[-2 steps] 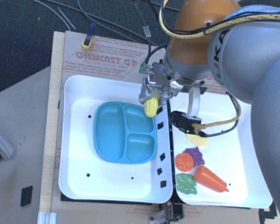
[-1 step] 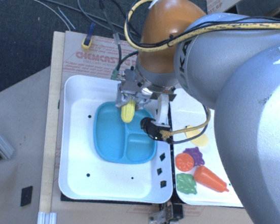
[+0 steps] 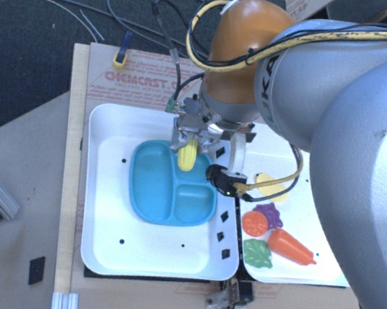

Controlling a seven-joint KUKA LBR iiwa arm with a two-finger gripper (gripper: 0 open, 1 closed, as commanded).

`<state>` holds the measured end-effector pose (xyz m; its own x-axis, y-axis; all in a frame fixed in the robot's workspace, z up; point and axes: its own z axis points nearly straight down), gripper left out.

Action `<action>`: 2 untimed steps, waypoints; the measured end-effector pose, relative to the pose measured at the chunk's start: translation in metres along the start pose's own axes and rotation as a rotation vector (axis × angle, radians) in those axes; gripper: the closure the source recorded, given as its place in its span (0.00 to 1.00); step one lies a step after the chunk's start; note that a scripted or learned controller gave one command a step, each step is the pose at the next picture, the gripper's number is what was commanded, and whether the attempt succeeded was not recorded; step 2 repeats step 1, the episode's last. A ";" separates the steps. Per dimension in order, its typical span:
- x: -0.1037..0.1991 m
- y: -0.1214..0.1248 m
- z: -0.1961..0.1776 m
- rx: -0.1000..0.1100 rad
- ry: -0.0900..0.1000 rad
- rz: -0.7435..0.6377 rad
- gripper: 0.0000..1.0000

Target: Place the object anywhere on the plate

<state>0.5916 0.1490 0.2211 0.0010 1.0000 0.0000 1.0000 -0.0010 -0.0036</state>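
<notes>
A blue divided plate [image 3: 157, 188] lies in the left white bin [image 3: 105, 209]. My gripper [image 3: 188, 149] hangs over the plate's upper right corner, pointing down. Between its fingers is a small yellow toy food piece [image 3: 187, 159], and the fingers are shut on it. The piece's lower end sits just above, or at, the plate's rim; I cannot tell whether they touch. The orange wrist band [image 3: 248, 37] and the grey arm cover the upper right of the view.
The right bin [image 3: 326, 277] holds purple grapes [image 3: 269, 213], an orange round piece [image 3: 254, 224], a carrot [image 3: 291, 247], a green leaf piece [image 3: 257, 252] and a pale yellow piece [image 3: 274, 186]. Black cable [image 3: 229, 181] hangs by the divider between the bins.
</notes>
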 end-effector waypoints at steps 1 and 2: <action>0.000 0.000 0.000 0.000 0.000 0.000 0.00; 0.000 0.000 0.000 0.000 0.000 0.000 0.00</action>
